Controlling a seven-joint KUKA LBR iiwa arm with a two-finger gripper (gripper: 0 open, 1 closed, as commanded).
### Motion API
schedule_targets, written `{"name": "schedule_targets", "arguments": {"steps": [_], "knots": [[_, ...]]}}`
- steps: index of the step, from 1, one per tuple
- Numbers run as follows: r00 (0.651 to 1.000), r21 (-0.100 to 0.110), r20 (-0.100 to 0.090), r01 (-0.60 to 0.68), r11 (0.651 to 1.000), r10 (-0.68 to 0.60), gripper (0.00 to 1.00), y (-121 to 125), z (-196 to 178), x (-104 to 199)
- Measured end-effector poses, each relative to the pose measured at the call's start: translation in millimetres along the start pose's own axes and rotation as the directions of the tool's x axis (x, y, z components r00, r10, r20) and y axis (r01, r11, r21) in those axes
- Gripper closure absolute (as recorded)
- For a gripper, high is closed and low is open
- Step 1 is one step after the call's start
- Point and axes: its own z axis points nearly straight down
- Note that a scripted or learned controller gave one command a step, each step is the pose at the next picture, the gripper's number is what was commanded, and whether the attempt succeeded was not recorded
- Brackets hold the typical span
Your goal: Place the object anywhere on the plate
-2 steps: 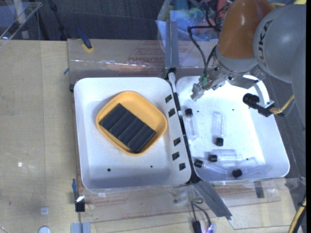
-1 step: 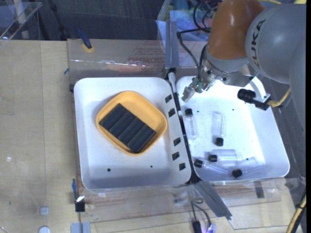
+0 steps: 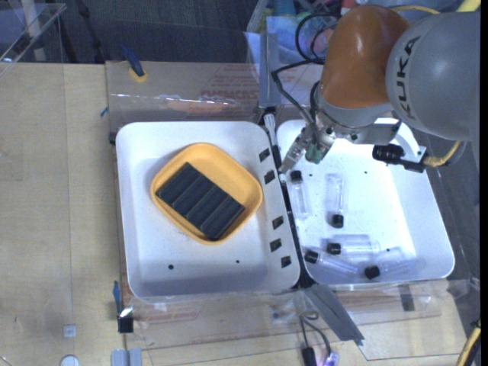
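Note:
A yellow square plate (image 3: 169, 171) lies in the left bin (image 3: 152, 269). A dark ridged rectangular slab (image 3: 203, 199) rests flat on it, inside the rim. My gripper (image 3: 303, 155) hangs over the far left corner of the right bin (image 3: 428, 239), just right of the divider between the bins. Its two fingers stand apart with nothing between them. It is well clear of the plate and the slab.
Several clear plastic tubes with black caps lie in the right bin: one upright in the view (image 3: 333, 194), one by the divider (image 3: 299, 198), two near the front (image 3: 355, 244). Black clips line the divider (image 3: 276, 204). Cables and clutter sit behind the bins.

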Motion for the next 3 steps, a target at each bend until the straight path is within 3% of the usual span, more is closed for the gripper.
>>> {"name": "schedule_targets", "arguments": {"steps": [1, 2, 3], "knots": [[0.988, 0.000, 0.001, 0.156, 0.988, -0.156, 1.00, 9, 0, 6], [0.988, -0.001, 0.001, 0.157, 0.988, -0.157, 0.00, 10, 0, 7], [0.988, -0.006, 0.005, 0.153, 0.988, -0.153, 1.00, 10, -11, 5]]}}
